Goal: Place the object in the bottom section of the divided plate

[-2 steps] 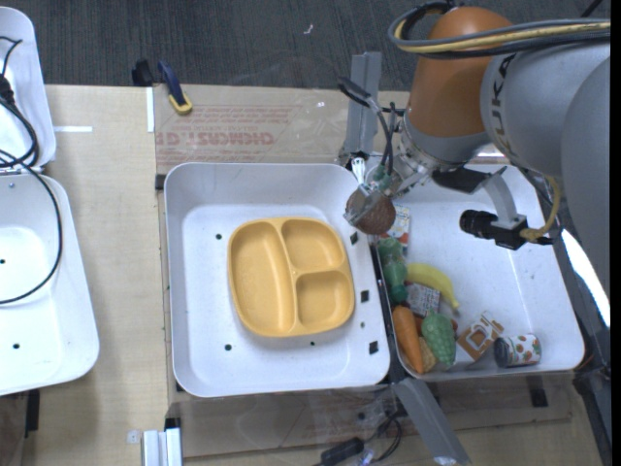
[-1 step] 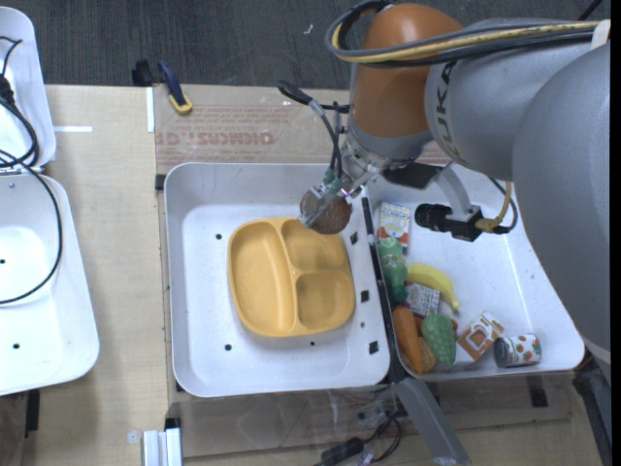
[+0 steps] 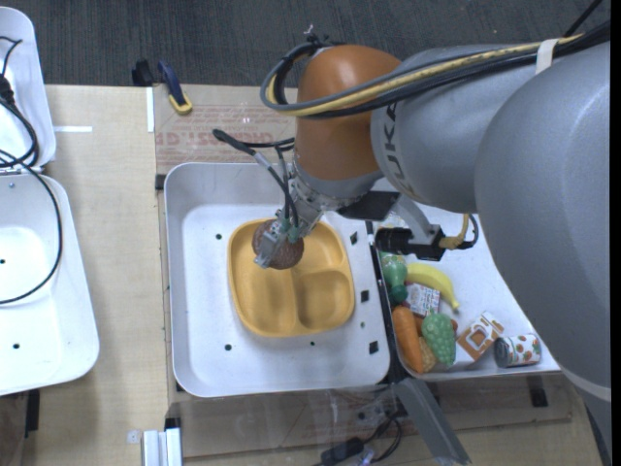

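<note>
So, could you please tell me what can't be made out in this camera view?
- Gripper: too small and cluttered to judge.
- Brown round object over the yellow divided plastic plate: held or resting, unclear.
- Right white bin: far part hidden by the grey arm.

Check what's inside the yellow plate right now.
A brown round object sits in the plate's upper section, with the gripper right over it. The lower sections look bare. The gripper covers the object's top.
</note>
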{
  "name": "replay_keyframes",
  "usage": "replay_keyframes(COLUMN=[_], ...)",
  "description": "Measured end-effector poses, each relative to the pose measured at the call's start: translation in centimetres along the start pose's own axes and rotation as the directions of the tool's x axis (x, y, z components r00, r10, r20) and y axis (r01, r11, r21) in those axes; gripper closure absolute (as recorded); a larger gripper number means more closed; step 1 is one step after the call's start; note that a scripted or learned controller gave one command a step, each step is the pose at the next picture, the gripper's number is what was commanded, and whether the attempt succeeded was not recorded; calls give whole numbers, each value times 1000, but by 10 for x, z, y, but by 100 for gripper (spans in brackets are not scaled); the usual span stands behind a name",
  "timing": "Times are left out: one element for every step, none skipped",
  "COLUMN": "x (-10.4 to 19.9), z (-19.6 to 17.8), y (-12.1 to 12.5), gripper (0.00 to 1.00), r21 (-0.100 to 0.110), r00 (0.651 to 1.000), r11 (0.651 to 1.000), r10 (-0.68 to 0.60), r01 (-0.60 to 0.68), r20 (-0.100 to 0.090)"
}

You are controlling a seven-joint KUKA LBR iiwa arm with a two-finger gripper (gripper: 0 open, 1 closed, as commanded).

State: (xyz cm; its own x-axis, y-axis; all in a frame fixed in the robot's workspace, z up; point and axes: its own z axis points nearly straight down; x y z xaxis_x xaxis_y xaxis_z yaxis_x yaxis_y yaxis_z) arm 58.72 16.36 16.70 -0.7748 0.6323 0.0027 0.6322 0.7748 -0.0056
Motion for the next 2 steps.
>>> replay_keyframes(x=[-14,-14], z=[56,56], y=[51,51], gripper=[100,0], r21=[-5,-6], r00=[1000,1000], r11=[1000,1000], r10=[2,3], r01=[-2,-3], r20=[5,6])
